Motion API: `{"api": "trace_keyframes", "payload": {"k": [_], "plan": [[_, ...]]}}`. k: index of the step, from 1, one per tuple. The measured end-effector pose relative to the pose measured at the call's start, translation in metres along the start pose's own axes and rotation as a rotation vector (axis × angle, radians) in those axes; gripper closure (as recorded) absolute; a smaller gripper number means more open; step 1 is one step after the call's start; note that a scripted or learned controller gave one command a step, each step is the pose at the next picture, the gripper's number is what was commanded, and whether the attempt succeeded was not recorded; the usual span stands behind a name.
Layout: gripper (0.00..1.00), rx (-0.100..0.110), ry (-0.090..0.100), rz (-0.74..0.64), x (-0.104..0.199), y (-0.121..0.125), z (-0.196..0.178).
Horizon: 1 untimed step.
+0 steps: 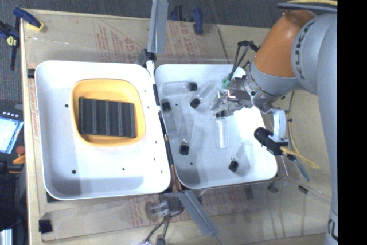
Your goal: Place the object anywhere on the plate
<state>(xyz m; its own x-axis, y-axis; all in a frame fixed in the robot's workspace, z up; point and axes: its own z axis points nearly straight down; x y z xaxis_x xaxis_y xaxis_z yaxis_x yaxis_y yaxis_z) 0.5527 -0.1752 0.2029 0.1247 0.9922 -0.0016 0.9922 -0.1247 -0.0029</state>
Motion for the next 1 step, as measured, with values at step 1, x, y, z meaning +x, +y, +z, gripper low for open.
{"api": "trace_keyframes", "payload": {"k": [1], "plan": [[1.0, -0.001, 0.003, -0.029, 0.08, 0.0555, -0.0373]]}}
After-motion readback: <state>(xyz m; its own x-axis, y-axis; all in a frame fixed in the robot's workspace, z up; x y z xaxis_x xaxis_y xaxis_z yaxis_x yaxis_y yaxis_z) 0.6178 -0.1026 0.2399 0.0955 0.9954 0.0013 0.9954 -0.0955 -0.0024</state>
